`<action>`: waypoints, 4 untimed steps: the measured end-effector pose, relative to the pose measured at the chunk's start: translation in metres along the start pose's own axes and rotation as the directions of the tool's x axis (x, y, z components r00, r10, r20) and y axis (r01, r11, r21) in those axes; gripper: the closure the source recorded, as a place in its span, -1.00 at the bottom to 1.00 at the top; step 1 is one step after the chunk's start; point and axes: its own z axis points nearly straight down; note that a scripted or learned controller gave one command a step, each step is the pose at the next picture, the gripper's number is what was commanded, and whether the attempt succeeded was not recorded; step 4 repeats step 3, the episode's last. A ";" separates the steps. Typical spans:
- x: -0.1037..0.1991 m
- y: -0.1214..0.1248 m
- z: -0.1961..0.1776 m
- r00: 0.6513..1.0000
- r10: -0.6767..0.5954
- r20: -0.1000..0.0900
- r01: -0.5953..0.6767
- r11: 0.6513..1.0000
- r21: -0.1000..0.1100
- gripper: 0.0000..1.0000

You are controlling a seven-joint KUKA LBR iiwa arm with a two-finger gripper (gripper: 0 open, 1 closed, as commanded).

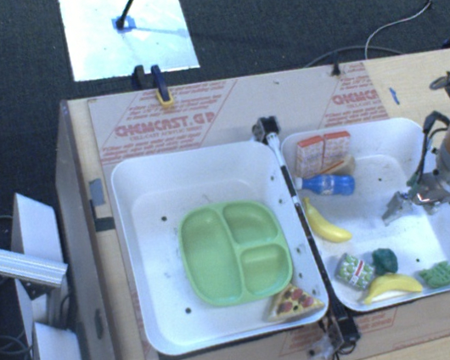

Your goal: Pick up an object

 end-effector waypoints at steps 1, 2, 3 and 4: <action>0.001 -0.021 -0.022 1.000 0.000 -0.001 0.000 1.000 -0.001 -1.00; 0.001 -0.043 -0.070 1.000 0.001 0.000 -0.001 1.000 -0.003 -1.00; 0.001 -0.042 -0.080 1.000 -0.002 0.001 0.002 1.000 -0.006 1.00; 0.001 -0.042 -0.080 1.000 -0.002 0.001 0.002 1.000 -0.006 1.00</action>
